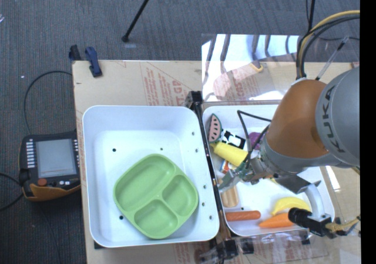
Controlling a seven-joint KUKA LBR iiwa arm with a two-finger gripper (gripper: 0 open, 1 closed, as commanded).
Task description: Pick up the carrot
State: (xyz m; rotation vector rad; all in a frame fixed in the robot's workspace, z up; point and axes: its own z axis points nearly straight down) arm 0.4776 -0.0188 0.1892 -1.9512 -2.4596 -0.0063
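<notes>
carrot: one, orange, lying at the near edge of the right bin (329,221), near the right corner (276,221)
neighbours: one red sausage (242,216) just left of it, one banana (291,204) just behind, touching or nearly so
pincer: over the bin's left side, well apart from the carrot (230,178); I cannot tell whether it is apart or together
risk: likely grabs the sausage or banana, given the crowding
other counts: one watermelon slice (214,128), one yellow bottle (230,152), one green divided plate (156,196), two bins on the tabletop (141,80)
</notes>
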